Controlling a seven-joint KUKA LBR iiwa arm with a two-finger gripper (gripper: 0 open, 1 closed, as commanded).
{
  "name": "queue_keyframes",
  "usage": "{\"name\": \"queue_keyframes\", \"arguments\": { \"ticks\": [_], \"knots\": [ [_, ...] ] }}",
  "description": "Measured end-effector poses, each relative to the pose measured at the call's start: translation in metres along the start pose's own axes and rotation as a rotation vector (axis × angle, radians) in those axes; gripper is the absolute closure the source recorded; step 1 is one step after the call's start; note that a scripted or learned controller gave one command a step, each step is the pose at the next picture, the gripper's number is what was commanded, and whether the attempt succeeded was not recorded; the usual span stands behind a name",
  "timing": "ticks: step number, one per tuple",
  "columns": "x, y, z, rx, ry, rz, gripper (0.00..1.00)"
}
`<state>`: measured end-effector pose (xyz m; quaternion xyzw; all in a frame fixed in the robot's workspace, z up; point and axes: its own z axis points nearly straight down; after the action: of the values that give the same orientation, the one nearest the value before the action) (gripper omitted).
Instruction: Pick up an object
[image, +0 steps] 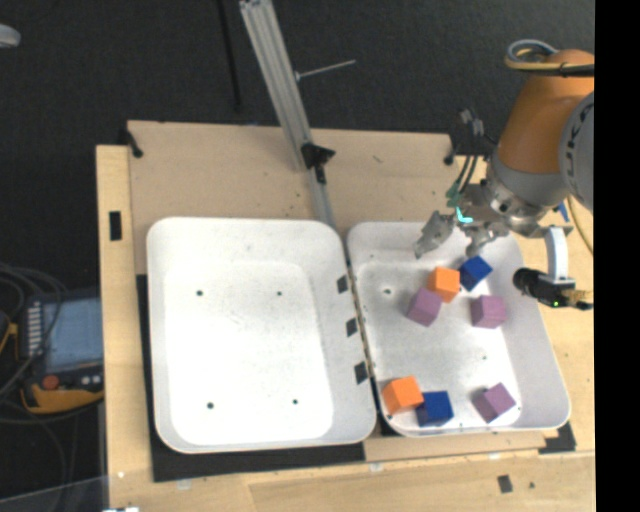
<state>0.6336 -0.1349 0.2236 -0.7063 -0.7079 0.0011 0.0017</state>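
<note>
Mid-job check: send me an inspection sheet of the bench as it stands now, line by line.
Surface: wooden bench bearing left bin and right bin.
Job's things: in the right bin, two orange cubes, two blue, three purple.
Clutter: nothing seen.
Grippers: pincer over the right bin's far edge, holding nothing visible.
Cables: bundle at the wrist.
Surroundings: metal pole, pendant left.

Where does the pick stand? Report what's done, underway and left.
Done: nothing lifted; all seven blocks lie in the right bin. Underway: the pincer hangs over that bin's far end, just beyond the upper orange block and blue block. Left: descending onto a block, closing and lifting it. The left bin plays no part so far.
</note>
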Motion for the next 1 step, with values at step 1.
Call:
{"name": "queue_keyframes", "arguments": {
  "ticks": [1],
  "knots": [
    [-0.0001,0.0009,-0.0027,-0.004,-0.001,-0.001,0.00]
  ]
}}
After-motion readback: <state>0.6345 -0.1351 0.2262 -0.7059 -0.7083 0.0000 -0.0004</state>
